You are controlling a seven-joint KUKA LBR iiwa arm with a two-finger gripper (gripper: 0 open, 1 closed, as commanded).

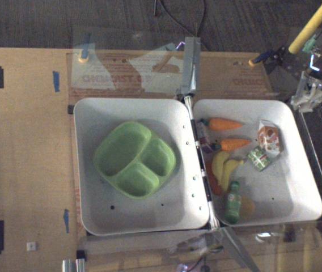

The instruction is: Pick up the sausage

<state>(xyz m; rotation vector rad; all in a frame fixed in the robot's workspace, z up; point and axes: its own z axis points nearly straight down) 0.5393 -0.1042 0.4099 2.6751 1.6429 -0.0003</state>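
Open floor lies along the right bin's (297,152) right and near sides. Carrots (225,124), banana (223,166) and bottle (232,202) crowd its left wall.

Layout: two bins side by side below me

The left bin (87,118) holds the divided plate (135,158) at centre. In the right bin (297,191), two carrots (225,124) lie at 10 o'clock, bananas (224,168) left of centre, a bottle (232,202) at 7 o'clock.

Green divided plate (135,159), white bins (93,123), orange carrots (225,124), yellow bananas (223,168), green bottle (232,202)
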